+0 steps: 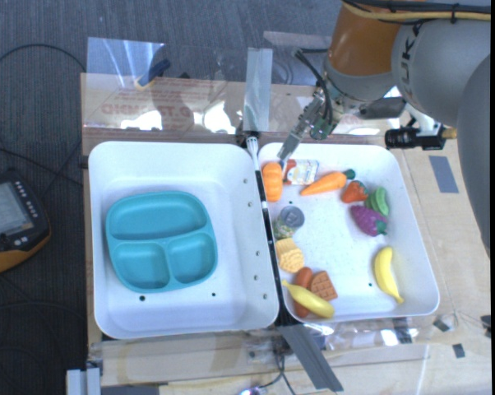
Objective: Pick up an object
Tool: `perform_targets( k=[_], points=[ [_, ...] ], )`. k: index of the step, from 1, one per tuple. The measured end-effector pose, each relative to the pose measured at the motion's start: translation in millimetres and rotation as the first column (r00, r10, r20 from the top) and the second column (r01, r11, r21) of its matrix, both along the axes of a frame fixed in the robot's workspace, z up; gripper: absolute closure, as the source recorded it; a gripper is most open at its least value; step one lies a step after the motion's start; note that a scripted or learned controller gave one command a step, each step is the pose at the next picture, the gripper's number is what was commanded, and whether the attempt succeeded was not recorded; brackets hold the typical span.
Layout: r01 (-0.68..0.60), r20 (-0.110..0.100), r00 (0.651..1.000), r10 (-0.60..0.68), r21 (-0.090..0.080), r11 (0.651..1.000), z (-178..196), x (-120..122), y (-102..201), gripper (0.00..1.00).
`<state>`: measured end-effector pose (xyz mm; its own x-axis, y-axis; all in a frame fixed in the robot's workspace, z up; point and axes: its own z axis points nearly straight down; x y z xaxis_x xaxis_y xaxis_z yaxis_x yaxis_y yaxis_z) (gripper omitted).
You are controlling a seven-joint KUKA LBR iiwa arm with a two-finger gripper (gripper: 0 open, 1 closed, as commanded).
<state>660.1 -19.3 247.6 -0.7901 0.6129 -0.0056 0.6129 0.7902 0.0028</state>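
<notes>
Over the right bin's (412,220) eleven o'clock corner hangs the gripper (290,145), slanting down from the orange-banded arm (371,31), its tip just above an orange carrot piece (272,179) and a small white packet (303,171), nothing visibly pinched, and whether its fingers are apart or together I cannot tell. Across that bin lie a long carrot (323,183) at twelve o'clock, purple grapes (366,219) at three, a banana (386,273) at four, a second banana (309,299) and a waffle (322,285) at six. Left bin (149,319) holds a teal divided tray (159,239).
</notes>
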Motion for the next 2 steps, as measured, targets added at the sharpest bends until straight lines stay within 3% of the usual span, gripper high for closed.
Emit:
perform_targets(
  k=[1,2],
  points=[
    [0.050,-0.017,0.999,-0.050,-0.002,0.999,-107.9,-39.9,-92.8,1.00],
    [0.235,-0.005,0.972,-0.235,0.002,0.972,-64.3,0.4,15.8,1.00]
  ],
)
